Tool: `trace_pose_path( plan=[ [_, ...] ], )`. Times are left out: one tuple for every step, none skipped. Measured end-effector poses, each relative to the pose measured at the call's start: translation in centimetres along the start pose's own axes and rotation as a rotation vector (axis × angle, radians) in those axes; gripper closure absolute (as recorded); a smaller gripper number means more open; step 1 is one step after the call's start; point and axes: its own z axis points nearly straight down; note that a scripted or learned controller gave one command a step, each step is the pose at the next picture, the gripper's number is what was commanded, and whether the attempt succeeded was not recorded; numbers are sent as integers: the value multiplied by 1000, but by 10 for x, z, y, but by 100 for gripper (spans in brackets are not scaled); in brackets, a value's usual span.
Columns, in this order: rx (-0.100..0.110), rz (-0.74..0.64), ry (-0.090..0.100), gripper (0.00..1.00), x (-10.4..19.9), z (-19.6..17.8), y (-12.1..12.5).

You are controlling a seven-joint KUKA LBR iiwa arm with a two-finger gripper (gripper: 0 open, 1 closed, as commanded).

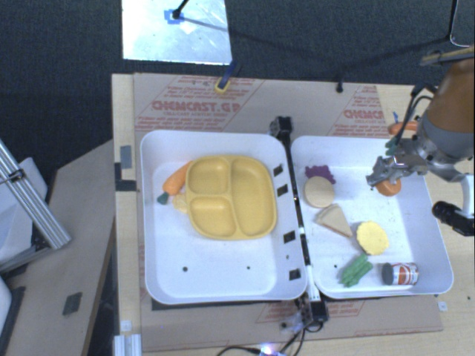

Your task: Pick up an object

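Presently the hand [386, 175] hangs low over the right bin [438, 273], directly above a small orange object [389, 188] near the far wall, seemingly its target; whether its fingers grip cannot be told.

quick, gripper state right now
Gripper: cannot be told; it sits right over an orange object at the far edge of the right bin.

Bright, even overhead light; soft shadows; slightly grainy, mildly blurred throughout.
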Motion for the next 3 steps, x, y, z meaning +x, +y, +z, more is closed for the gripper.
trace_pose_path(
  plan=[
    [-2, -2, 1, 100, 48, 0, 33],
    [-2, -1, 0, 100, 100, 3, 58],
    [-2, -2, 2, 100, 150, -18, 71]
  ],
)
